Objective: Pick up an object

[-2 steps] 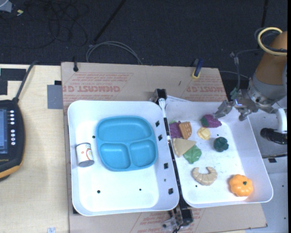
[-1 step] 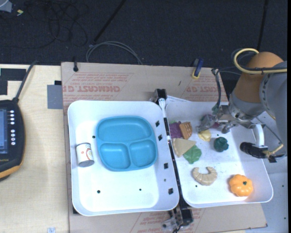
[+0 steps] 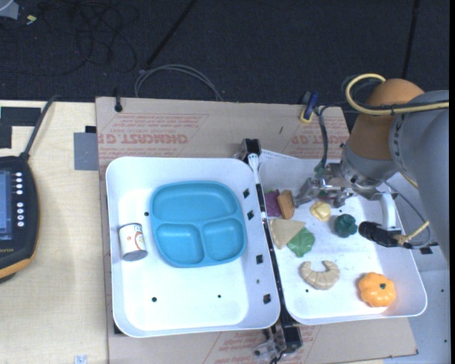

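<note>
My gripper [image 3: 324,190] hangs over the far part of the right bin [image 3: 409,298], just above a small yellow piece [image 3: 321,210]. A dark green ball [image 3: 344,224] lies a little to its right. To the left of the gripper lie a brown bread-like piece [image 3: 287,202] and a purple piece [image 3: 273,201]. Closer to the front are a cream wedge [image 3: 283,230], a green pepper [image 3: 302,242], a pale croissant [image 3: 320,274] and an orange pumpkin [image 3: 376,289]. I see nothing held in the gripper.
The left bin [image 3: 129,294] holds a blue divided plate [image 3: 197,223] and a small white can [image 3: 133,241] lying at its left side. A control pendant [image 3: 4,218] rests on the bench at the far left. Cables run behind the bins.
</note>
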### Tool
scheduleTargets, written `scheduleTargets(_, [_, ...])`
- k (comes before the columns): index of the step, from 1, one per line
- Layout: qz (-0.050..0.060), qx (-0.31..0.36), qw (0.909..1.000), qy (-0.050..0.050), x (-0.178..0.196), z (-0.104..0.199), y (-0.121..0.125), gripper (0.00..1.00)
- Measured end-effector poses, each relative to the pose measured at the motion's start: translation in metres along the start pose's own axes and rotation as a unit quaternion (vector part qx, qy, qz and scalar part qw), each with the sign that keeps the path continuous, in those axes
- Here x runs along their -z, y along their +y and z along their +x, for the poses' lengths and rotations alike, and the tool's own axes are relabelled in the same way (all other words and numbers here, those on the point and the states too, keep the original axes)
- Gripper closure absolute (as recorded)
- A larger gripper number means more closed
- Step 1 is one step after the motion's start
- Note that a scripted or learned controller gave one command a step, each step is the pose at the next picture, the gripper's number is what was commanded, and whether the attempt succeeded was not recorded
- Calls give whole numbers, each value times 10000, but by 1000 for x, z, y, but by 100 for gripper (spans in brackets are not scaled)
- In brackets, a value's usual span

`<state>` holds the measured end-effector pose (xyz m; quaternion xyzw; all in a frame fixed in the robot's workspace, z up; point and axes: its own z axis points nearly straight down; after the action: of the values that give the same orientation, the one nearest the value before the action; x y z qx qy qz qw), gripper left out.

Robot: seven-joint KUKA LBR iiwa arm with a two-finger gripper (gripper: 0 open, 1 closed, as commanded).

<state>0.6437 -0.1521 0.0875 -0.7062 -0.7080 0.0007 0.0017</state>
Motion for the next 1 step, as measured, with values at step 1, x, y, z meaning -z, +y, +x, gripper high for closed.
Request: scheduleTargets(1, [6, -26, 10000, -7, 18, -42, -41, 0])
